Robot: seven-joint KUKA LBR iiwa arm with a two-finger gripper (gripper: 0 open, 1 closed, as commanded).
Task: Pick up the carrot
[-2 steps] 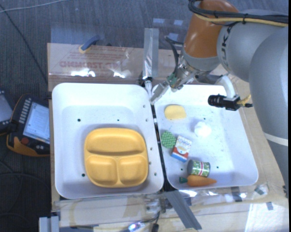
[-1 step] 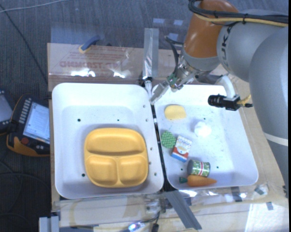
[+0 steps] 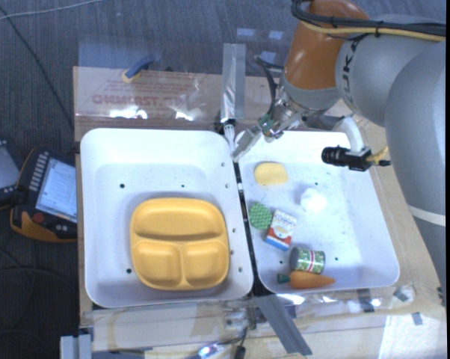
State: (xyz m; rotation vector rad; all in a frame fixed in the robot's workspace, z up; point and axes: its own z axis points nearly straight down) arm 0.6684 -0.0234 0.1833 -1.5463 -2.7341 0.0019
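Orange carrot (image 3: 312,280) lies crosswise, tip pointing right.

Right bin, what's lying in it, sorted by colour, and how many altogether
Orange: 1, the carrot
Yellow: 1, a round piece
White: 1, a ball
Green: 2, a disc and a can
Red and white: 1, a small box
Total: 6
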